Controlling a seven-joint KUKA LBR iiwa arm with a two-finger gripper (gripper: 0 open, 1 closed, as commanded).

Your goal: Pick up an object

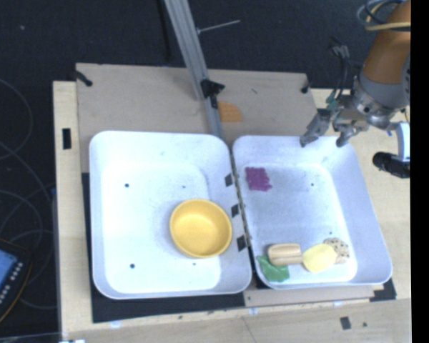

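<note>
While the arm reached in from the right, its gripper (327, 133) hung over the far right corner of the right bin (357, 191), its two grey fingers spread apart with nothing between them. No object had yet been picked up.

The likely targets lay elsewhere in that bin. A purple patch-like item (258, 179) lay flat on the floor near the divider, between the gripper and the near end. Along the near wall sat a cluster: a tan cylinder (284, 254) lying on its side, a yellow rounded piece (318, 258) touching its right end, a speckled beige item (337, 247) just behind that, and a green scrap (270, 269) partly under the cylinder.

To do this step well, I judged the gripper should travel toward the near end and come down over one object only. The cylinder looked the easiest choice, gripped across its narrow width. The crowding there risked catching a neighbour or nudging things against the wall. The purple item stood alone but looked flat and hard to pinch.

Counted: two white bins side by side; five small objects in the right one; one yellow bowl (200, 228) in the left bin (129, 163), near the divider.
</note>
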